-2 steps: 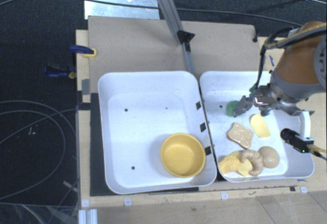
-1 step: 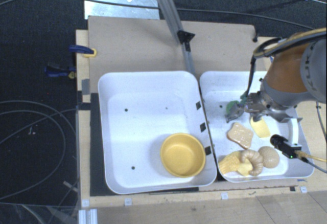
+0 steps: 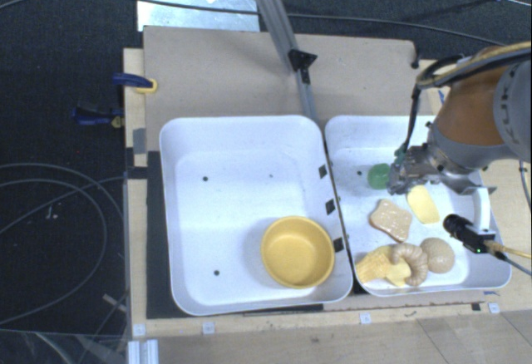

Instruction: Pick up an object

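My gripper hangs low over the middle of the right bin, under the grey arm with its orange band. A small green round object lies just to its left, touching or nearly touching it. Below the gripper are a tan toast-like piece and a pale yellow block. Along the bin's front lie a beige curled pastry, a beige round piece and a yellow wedge. I see nothing held in the gripper.
A yellow bowl sits at the front right of the left bin. A slanted grey pole crosses above the bins' dividing edge. A blue clamp grips the bench's left edge.
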Tool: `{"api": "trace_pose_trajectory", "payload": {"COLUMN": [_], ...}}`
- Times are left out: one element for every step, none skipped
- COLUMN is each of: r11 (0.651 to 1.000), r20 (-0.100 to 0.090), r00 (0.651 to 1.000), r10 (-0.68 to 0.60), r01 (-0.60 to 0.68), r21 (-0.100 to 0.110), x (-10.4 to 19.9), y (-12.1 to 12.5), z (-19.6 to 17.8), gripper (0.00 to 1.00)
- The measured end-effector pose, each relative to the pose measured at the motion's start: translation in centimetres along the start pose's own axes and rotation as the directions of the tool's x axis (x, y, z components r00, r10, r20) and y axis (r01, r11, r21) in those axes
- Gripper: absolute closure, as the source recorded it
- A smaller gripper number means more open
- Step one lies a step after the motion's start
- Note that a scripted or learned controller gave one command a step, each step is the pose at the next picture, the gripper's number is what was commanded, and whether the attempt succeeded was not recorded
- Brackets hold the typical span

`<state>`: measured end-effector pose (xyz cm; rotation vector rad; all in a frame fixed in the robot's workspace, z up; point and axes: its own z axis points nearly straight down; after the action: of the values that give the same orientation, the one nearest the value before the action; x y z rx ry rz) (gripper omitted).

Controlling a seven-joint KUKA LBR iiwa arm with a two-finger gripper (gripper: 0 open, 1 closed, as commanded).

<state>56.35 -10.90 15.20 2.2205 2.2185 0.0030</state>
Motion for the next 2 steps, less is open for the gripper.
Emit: {"api": "trace_pose_trajectory", "payload": {"r11": [1.0, 1.0], "r20": [0.001, 0.0], "r00": [1.0, 1.0], "r10": [-0.005, -0.006], "r01": [0.005, 0.006], "r21": [-0.003, -0.002], "x": [0.0, 0.0], "y": [0.1, 0.3], "z": [-4.3, -7.7], "gripper": [1.0, 1.0]}}
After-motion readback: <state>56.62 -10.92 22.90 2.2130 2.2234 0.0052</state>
